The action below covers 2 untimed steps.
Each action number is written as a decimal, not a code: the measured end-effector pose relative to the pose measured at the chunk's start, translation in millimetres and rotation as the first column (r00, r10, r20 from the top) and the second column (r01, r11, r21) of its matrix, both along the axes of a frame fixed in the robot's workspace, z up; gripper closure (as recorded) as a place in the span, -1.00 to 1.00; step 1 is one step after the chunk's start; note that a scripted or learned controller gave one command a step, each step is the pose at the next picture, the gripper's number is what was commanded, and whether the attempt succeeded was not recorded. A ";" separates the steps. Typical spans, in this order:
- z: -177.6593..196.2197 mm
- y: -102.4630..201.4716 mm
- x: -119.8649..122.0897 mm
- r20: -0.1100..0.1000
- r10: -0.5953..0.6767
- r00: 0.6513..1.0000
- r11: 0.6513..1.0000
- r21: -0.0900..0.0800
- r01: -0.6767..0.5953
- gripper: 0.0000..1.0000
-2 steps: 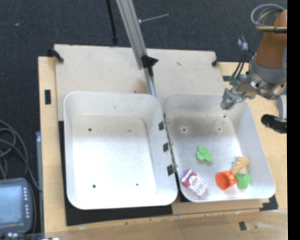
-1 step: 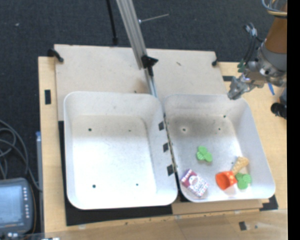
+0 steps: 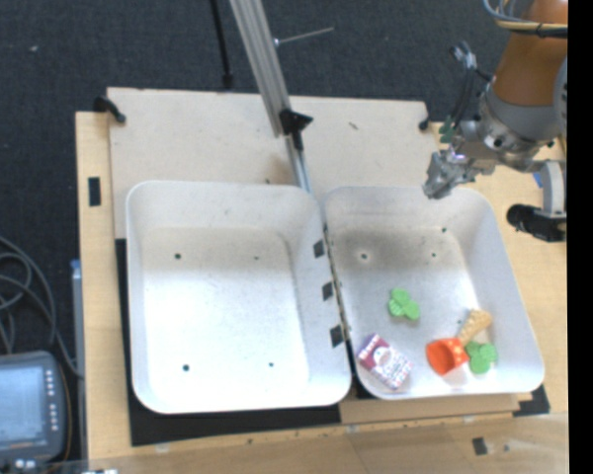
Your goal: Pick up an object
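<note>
The right bin (image 3: 474, 225) holds a green toy (image 3: 404, 304) near its middle. A red-and-white packet (image 3: 384, 361) lies at its front left. An orange cup-like piece (image 3: 445, 355), a tan piece (image 3: 474, 323) and a green piece (image 3: 482, 358) cluster at the front right. My gripper (image 3: 441, 181) hangs above the bin's far rim, well away from all of them, with nothing seen in it.
The left bin (image 3: 227, 294) sits beside the right one, a black-clipped divider (image 3: 328, 265) between them. A slanted aluminium pole (image 3: 262, 52) rises behind the bins. A monitor (image 3: 18, 408) and cables lie at the far left.
</note>
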<state>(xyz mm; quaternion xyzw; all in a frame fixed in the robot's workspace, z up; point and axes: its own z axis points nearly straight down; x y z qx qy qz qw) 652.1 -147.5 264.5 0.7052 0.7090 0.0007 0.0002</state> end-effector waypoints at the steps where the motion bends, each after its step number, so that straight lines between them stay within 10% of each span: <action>1: -6.1 61.0 -8.7 -0.002 0.001 1.000 1.000 0.001 -0.001 1.00; 2: -5.3 111.2 -20.8 -0.001 0.001 1.000 1.000 0.001 -0.001 1.00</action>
